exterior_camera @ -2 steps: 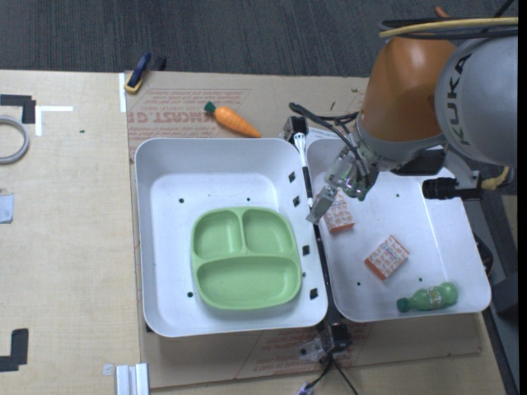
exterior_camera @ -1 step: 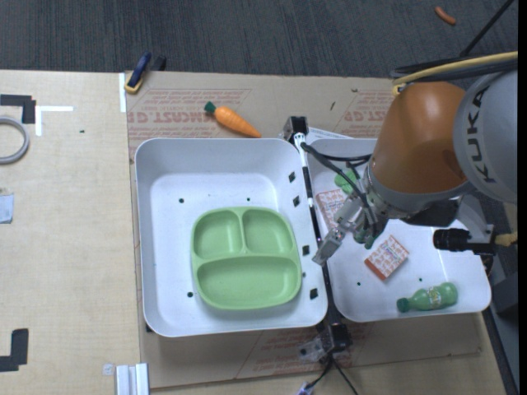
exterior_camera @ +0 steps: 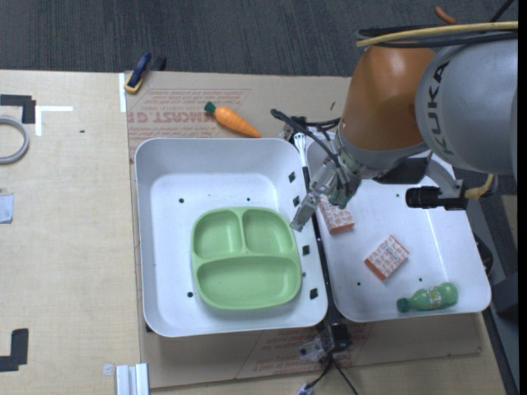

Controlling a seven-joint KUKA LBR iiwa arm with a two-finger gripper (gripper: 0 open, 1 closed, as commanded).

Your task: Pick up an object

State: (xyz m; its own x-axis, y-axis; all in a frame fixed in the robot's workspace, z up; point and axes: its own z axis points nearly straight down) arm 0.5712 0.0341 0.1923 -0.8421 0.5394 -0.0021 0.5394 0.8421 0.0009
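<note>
A small pink-and-white patterned box (exterior_camera: 336,218) lies near the left wall of the right-hand shallow white bin (exterior_camera: 461,245), directly under the two-finger gripper (exterior_camera: 323,197). The gripper's fingers point down and leftward, one grey finger (exterior_camera: 304,212) reaching over the divide between the bins; whether the jaws are open or closed on anything I cannot tell, since the wrist and cabling hide the gap.

The right bin holds three things: that box, a second pink-and-white checked box (exterior_camera: 386,257) lying tilted near the middle of the floor, well apart from the first, and a green plastic bottle with a pale label (exterior_camera: 428,298) lying on its side against the front wall. The back of this bin is covered by the grey arm with its orange band (exterior_camera: 385,97), while the floor between the checked box and the right wall is bare.

The left-hand shallow white bin (exterior_camera: 156,220) holds one thing, a light green three-compartment plate (exterior_camera: 245,258), sitting toward the front right corner, near the front and right walls. Bare floor runs along its back and left sides.

Outside the bins, one orange toy carrot with a green top (exterior_camera: 232,119) lies on the brown cardboard sheet (exterior_camera: 177,105) just behind the left bin's back rim.
</note>
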